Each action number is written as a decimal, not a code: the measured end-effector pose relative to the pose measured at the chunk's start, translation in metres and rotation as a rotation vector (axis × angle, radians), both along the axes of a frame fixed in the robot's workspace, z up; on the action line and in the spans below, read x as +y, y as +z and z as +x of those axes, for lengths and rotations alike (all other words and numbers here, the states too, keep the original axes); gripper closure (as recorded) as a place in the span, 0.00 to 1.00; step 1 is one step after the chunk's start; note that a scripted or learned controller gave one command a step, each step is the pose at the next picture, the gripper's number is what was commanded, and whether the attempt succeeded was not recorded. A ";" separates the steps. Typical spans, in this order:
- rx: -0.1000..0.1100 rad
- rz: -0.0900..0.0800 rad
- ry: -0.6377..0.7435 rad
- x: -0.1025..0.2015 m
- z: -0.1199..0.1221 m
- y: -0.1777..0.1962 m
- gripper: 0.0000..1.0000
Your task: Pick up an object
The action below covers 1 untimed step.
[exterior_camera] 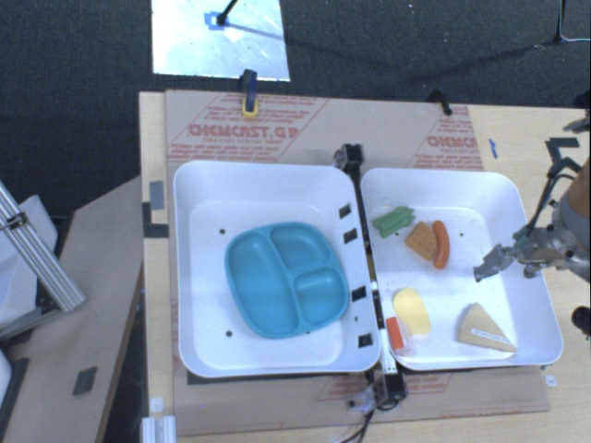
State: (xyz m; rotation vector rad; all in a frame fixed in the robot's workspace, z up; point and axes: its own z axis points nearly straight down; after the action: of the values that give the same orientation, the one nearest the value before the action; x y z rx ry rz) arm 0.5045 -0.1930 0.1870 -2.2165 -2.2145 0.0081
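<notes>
Even, bright overhead light washes the white bins nearly flat, with faint shadows. A metal sheet glares. Detail is soft throughout.

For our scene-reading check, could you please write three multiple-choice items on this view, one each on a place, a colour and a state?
1. Where does the blue divided plate lie?
A. left bin
B. right bin
C. on the cardboard

2. What colour is the item at the right bin's far left corner?
A. red
B. green
C. yellow

3. How does the cheese wedge stand relative to the gripper?
A. held between its fingers
B. lying apart in the bin
C. lifted above the bench

Answers: 1 A, the plate sits inside the left bin. 2 B, the green item lies there. 3 B, the wedge rests nearer the camera than the gripper.
</notes>
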 end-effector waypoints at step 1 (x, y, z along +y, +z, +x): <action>-0.010 -0.003 0.004 0.000 0.003 0.005 0.00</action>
State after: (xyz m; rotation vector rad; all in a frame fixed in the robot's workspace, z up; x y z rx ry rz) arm 0.5075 -0.1926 0.1924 -2.2191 -2.2250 -0.0005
